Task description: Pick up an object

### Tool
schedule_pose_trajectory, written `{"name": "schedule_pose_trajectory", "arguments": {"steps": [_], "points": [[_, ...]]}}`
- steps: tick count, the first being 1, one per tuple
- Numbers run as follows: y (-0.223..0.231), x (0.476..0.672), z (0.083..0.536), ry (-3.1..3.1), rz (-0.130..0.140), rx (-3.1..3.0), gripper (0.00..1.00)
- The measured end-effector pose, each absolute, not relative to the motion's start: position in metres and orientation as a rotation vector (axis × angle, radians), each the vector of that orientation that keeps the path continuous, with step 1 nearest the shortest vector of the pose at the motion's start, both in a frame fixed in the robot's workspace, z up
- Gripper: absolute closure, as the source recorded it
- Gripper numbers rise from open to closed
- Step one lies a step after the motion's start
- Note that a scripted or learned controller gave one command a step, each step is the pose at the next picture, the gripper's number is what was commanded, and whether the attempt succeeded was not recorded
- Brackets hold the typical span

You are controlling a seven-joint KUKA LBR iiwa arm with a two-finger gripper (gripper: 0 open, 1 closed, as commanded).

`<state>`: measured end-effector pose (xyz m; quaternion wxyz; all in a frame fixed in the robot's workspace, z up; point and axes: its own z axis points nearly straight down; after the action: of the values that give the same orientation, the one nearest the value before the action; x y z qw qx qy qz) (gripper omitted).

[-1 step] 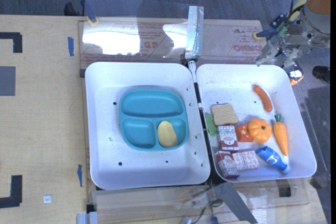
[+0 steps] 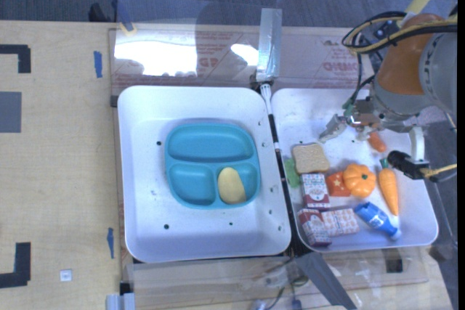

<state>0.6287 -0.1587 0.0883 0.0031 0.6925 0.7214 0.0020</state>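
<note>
My gripper (image 2: 340, 125) hangs over the upper part of the right bin (image 2: 305, 104), above bare white floor. Just below it lies a slice of toast (image 2: 311, 157). Lower down are a red carton (image 2: 315, 190), an orange pumpkin (image 2: 357, 179), a carrot (image 2: 389, 189), a blue bottle (image 2: 379, 219) and a red-and-white packet (image 2: 333, 223). A small orange-red piece (image 2: 376, 143) rests just to the right of the gripper. A green item (image 2: 292, 172) peeks out beside the toast.
The left bin (image 2: 138, 156) holds a blue divided tray (image 2: 211, 162) with a yellow oval item (image 2: 231, 185) in its lower middle compartment. The grey arm with its orange band (image 2: 403, 69) and cables stands over the right bin's back right corner.
</note>
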Motion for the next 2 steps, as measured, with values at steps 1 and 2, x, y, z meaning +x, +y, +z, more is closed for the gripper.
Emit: {"name": "schedule_pose_trajectory", "arguments": {"steps": [1, 2], "points": [[-0.143, 0.579, 0.087, 2.416, 0.004, 2.003, 0.00], [-0.148, 0.540, 0.087, 2.449, 0.004, 1.960, 0.00]]}}
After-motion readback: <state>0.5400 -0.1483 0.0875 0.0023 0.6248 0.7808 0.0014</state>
